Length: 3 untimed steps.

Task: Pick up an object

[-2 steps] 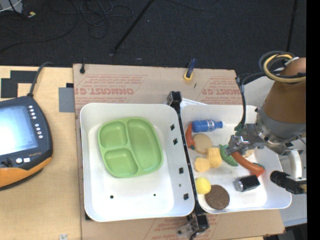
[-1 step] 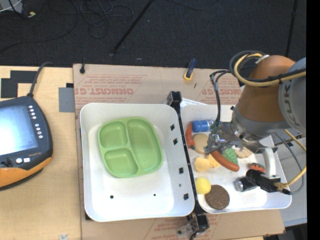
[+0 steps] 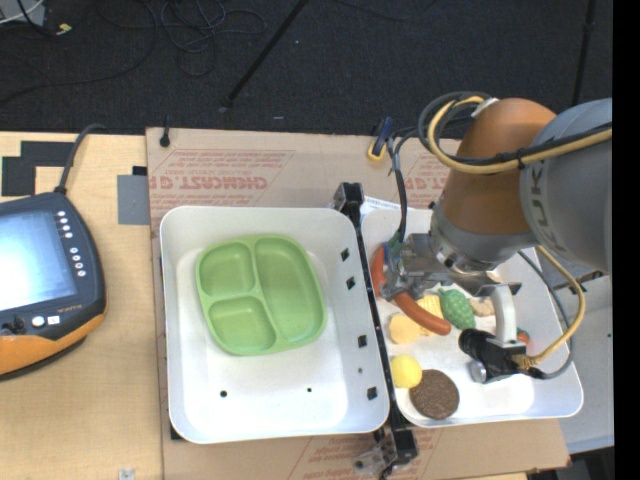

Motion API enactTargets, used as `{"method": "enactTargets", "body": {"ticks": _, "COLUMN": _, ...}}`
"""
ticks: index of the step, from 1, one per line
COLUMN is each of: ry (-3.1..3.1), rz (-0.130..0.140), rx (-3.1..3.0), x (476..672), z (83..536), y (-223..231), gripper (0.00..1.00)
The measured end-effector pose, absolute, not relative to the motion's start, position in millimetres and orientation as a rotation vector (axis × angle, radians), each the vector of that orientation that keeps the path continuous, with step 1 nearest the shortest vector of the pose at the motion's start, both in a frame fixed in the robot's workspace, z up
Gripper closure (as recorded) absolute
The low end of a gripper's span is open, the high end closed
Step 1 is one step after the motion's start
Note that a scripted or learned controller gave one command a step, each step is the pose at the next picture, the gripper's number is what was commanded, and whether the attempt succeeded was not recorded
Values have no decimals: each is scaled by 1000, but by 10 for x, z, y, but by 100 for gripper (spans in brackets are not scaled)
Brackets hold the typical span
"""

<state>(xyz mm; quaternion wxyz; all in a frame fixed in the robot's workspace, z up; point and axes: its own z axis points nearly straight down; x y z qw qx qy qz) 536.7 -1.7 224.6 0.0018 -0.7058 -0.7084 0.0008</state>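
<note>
Gripper low in right bin over toy food pile; finger state cannot tell, wrist hides it. Red sausage just below it, green piece beside. Step judged: descent for grasp. Next: close on sausage, lift straight.

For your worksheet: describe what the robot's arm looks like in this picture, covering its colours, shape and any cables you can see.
The arm is bulky and rounded, with a grey shell and a glossy orange band above the wrist. Yellow and black cables loop over the band. Below it sits a grey metal wrist section, and darker black hardware hangs near the bin.
</note>
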Motion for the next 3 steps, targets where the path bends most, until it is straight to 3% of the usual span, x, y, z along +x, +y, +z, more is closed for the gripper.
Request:
{"method": "enactTargets", "body": {"ticks": 1, "ry": -2220, "rz": 3, "rx": -2219, "x": 5479, "z": 2361, "y": 18, "gripper": 100}}
{"method": "enactTargets", "body": {"ticks": 2, "ry": -2219, "rz": 8, "rx": -2218, "x": 5445, "z": 2170, "y": 19, "gripper": 100}}
{"method": "enactTargets", "body": {"ticks": 3, "ry": -2221, "rz": 2, "rx": -2219, "x": 5379, "z": 2338, "y": 79, "gripper": 100}}
